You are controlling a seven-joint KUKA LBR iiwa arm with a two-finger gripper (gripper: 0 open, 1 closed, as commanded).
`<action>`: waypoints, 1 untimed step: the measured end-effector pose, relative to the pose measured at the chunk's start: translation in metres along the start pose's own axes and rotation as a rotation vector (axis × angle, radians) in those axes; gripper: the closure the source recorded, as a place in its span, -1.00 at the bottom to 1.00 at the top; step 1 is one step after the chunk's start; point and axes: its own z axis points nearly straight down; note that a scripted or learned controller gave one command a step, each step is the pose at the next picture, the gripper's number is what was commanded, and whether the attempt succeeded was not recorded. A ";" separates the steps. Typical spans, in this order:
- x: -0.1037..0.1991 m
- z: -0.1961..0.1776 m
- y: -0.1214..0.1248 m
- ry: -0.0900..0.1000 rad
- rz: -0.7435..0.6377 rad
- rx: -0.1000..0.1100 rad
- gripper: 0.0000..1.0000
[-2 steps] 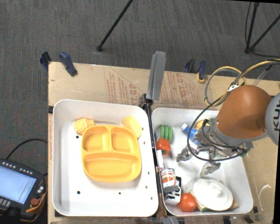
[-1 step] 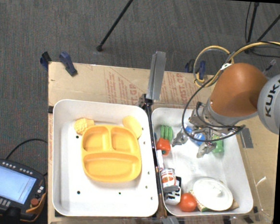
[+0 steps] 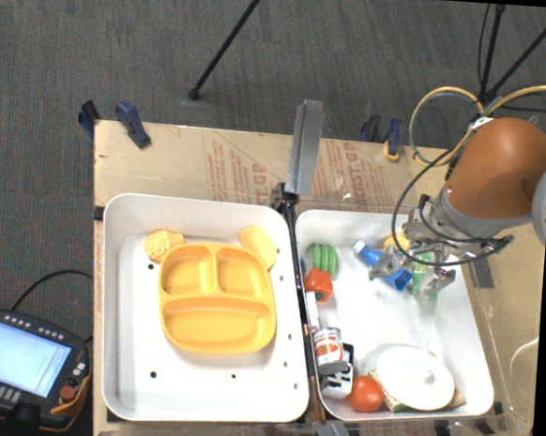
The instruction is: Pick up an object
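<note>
We cannot tell how the gripper (image 3: 417,271) fingers stand. The blue bottle (image 3: 382,262) beside them, upper right of frame, looks light, stiff, slippery; we'd grasp its body.

A yellow tray (image 3: 218,297) is seen in the left bin (image 3: 117,341) & the gripper (image 3: 417,271) is hung over a blue toy (image 3: 384,262) in the right bin (image 3: 475,341).

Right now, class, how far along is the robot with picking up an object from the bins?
Done: the gripper is down in the right bin, near the far wall beside a blue object. In hand: no object is clearly seen between its fingers. Left: grasping and lifting; the tomato, white plate and green item lie untouched.
</note>
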 end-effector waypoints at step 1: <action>-0.016 0.019 0.007 -0.001 0.053 -0.003 -1.00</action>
